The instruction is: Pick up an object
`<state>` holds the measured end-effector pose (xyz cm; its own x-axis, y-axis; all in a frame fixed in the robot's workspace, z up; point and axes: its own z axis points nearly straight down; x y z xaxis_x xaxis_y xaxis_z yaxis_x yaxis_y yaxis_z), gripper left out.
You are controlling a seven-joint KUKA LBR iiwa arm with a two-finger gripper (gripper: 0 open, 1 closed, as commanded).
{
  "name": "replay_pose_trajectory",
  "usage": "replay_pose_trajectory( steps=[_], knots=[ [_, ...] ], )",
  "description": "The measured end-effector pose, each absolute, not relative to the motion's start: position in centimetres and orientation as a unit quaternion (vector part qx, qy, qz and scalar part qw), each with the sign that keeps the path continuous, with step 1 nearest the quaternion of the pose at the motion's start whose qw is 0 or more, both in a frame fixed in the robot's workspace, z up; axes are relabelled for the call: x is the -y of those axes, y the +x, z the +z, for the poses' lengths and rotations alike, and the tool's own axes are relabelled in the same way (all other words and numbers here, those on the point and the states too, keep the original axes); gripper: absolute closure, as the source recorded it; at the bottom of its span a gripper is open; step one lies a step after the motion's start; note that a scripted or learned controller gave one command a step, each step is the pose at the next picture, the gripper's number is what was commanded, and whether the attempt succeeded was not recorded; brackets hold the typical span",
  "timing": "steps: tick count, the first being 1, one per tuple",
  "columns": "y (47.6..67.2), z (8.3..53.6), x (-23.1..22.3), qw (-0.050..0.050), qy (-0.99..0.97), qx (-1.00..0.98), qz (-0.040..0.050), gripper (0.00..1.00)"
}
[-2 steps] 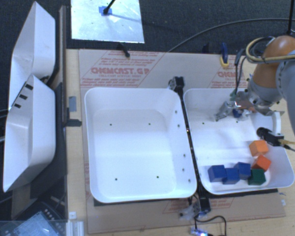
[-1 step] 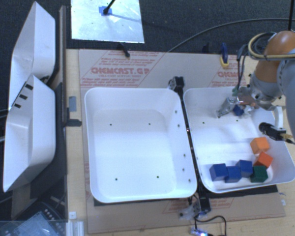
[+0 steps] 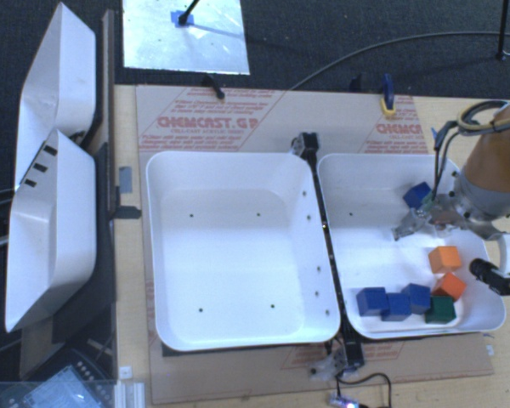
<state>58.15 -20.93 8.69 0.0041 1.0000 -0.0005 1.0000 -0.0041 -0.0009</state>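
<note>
Your gripper (image 3: 414,224) looks spread beside the blue block (image 3: 417,195); it's likely light and rigid, so pinch opposite flat faces.

I count two white bins, the left bin (image 3: 238,253) and the right bin (image 3: 365,194). I see four blue blocks: one up high (image 3: 417,195) and three (image 3: 371,301) (image 3: 398,305) (image 3: 418,297) low in a row. I see two orange blocks (image 3: 444,259) (image 3: 450,286) and one green block (image 3: 440,310).

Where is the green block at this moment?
The green block lies in the right bin, at its near right corner, just below an orange block and beside the blue blocks.
</note>
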Motion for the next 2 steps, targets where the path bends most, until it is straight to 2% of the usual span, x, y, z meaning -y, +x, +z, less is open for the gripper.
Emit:
replay_pose_trajectory(
  steps=[1, 2],
  knots=[
    [62.9, 8.7, 20.7, -0.001, -0.706, 0.708, -0.0006, 0.0],
    [65.2, 8.7, 18.4, 0.002, -0.71, 0.704, 0.0032, 0.0]
  ],
)
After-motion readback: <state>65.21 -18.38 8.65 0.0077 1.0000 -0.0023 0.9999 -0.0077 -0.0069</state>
